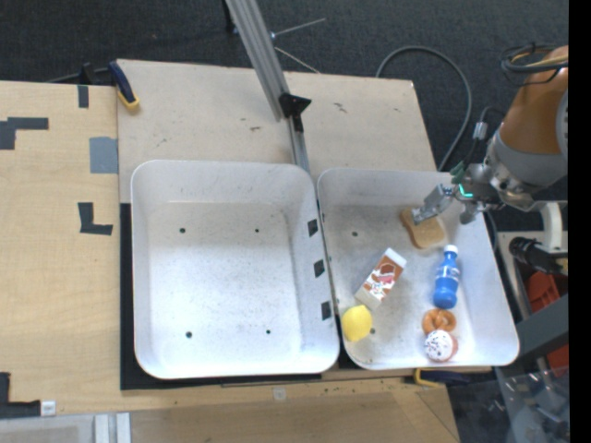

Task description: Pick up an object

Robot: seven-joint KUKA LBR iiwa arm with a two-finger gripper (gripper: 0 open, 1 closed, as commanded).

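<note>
Your counter (55, 247) is pale wood over a dark carpeted floor, with two shallow white bins side by side on it.

The likeliest target, judging by where the arm sits, is the tan, flat slice of toy bread (426, 231) in the upper part of the right-hand white bin (355, 201), right of frame centre. The grey two-finger gripper (434, 207) hovers at the slice's upper edge, just beside or touching it; you cannot tell which from this angle. Whether the jaws are released or clenched also cannot be told, and nothing shows between them, so treat the bread as not yet held.

Below it lie the other candidates, loosely scattered so each can be reached alone: a blue plastic bottle with a white cap (446, 278), a small red-and-white carton (380, 279), a yellow lemon-shaped toy (357, 323) against the lower left wall, and an orange ring-shaped toy (439, 321) touching a white and pink round toy (439, 345).

The left-hand white bin (222, 266) probably serves as the drop side.
</note>
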